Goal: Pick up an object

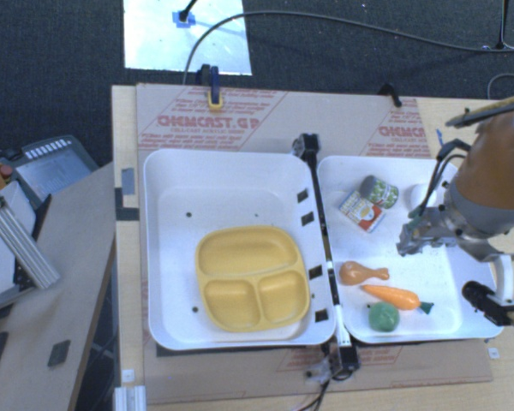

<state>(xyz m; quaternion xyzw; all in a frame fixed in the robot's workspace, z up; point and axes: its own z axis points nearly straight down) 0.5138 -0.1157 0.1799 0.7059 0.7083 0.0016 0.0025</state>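
claw hangs over the right bin, four things on its floor

the right bin [411, 169] has four loose things, one of each. a can [370, 202] lies on its side toward the bin's eleven o'clock, with a grey metal end, a label in green and white, and a red patch at its lower end. below it, near the bin's seven o'clock, lies a drumstick [363, 272], orange-tan, thick at the left and thinning to a knob at the right. just under that, at about six o'clock, lies a carrot [396, 297], bright orange, pointing left, with a small dark green tuft at its right end. a green ball [383, 317], round and dull green, sits at the bin's bottom edge, touching or nearly touching the carrot from below.

the left bin [231, 171] holds one tray [252, 276], pale yellow, with three compartments: one wide one across the top and two smaller ones beneath. it sits toward that bin's five o'clock.

there is one arm [497, 178], its orange band at the view's three o'clock. the claw [420, 236] is near the middle of the right bin, at four o'clock from the can and one o'clock from the drumstick, apart from both. nothing shows between its fingers. the fingers are a dark grey cluster seen from above, and i cannot tell whether they are spread or pressed together.
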